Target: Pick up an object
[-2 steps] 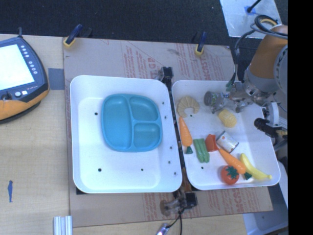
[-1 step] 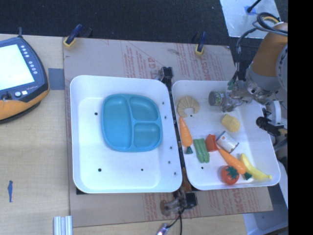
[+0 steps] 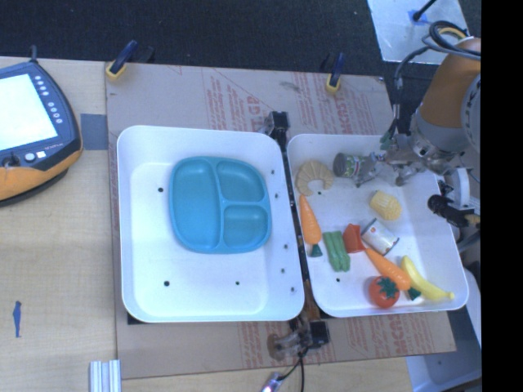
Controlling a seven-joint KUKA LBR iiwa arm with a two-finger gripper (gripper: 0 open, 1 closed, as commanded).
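Status: nothing picked yet. The grey two-finger gripper sits low over the far edge of the right-hand shallow white bin, with the arm's orange band above it at the view's right edge. No object is visible between its fingers. Whether the jaws are spread or closed cannot be told; the metalwork there is small and cluttered against the bin wall. Nearest candidates: the small grey-green can-like item, which lies just beside the gripper tip, and the pale yellow corn-like lump, near and towards the camera. Which one is the target is unclear. All of the grasp, close and lift remains to do, by my reading.

Count, right bin:
- tan croissant-shaped pastry: 1
- grey-green can-like item: 1
- pale yellow lump: 1
- orange toy carrots: 2, one along the left wall, one diagonal near the middle
- green block-like vegetable: 1
- small red piece: 1
- white and red cylinder, possibly a small can: 1
- red toy tomato: 1
- yellow toy banana: 1

Total ten, all resting on the bin floor.

Left-hand white bin: one light blue plastic divided plate, three compartments, lying flat.
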